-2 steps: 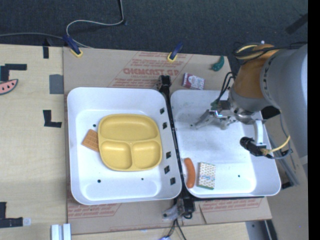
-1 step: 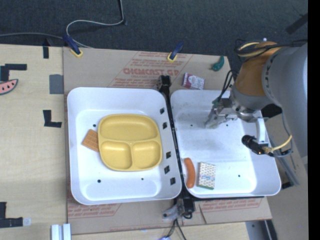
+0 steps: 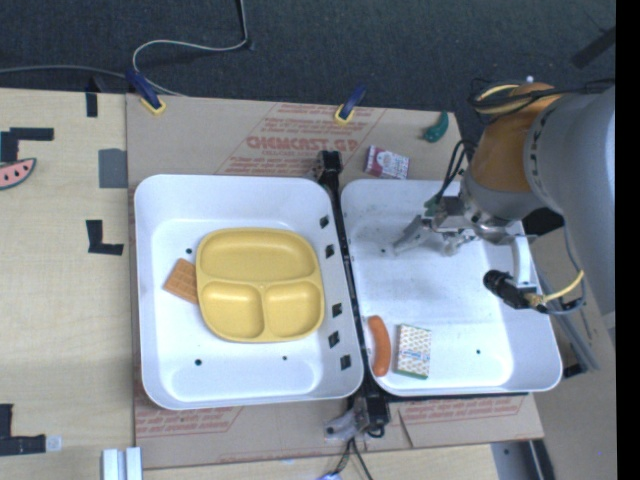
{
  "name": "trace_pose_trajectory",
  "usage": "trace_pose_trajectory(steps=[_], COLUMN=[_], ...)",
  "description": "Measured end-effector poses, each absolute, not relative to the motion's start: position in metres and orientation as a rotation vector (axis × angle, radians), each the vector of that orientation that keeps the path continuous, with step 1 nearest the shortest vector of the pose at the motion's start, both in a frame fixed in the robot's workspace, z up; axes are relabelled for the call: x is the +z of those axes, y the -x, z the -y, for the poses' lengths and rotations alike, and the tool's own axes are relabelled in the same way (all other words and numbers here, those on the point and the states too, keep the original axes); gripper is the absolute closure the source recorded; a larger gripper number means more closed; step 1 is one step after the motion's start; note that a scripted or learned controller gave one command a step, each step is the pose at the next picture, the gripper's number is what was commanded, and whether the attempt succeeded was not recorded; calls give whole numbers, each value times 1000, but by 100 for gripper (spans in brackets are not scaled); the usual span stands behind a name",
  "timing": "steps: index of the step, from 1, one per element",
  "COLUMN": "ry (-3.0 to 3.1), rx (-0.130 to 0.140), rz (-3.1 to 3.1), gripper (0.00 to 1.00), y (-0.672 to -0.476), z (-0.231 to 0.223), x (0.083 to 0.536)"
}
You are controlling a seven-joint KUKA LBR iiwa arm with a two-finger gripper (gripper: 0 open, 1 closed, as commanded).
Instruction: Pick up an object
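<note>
Yellow divided tray (image 3: 262, 283): left bin (image 3: 160, 368), over cracker (image 3: 181, 281).
Right bin (image 3: 520, 363): sausage (image 3: 379, 344), packet (image 3: 414, 351).
Gripper (image 3: 405, 238): jaws parted, holding nothing.

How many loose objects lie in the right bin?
2: an orange sausage-shaped piece by the bin's left wall near the front, and a small patterned packet just right of it. The arm may hide others.

Both white bins (image 3: 240, 193) look like smooth, slightly glossy plastic; the yellow divided tray (image 3: 262, 283) is matt plastic; the bench (image 3: 60, 298) shows pale wood grain; brown cardboard (image 3: 290, 143) lies matt beneath.
</note>
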State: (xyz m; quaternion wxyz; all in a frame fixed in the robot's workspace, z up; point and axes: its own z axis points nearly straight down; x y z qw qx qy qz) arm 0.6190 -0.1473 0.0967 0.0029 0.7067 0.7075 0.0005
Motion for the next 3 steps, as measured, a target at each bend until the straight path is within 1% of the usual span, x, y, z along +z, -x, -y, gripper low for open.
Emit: trace_pose_trajectory(steps=[1,2,3], ry=[-2216,-2216,-2215], rx=[1,0,0], rz=[-2221,-2221,-2223], gripper=[100,0,100], y=[-619,-619,-619], z=[147,147,146], x=[106,106,115])
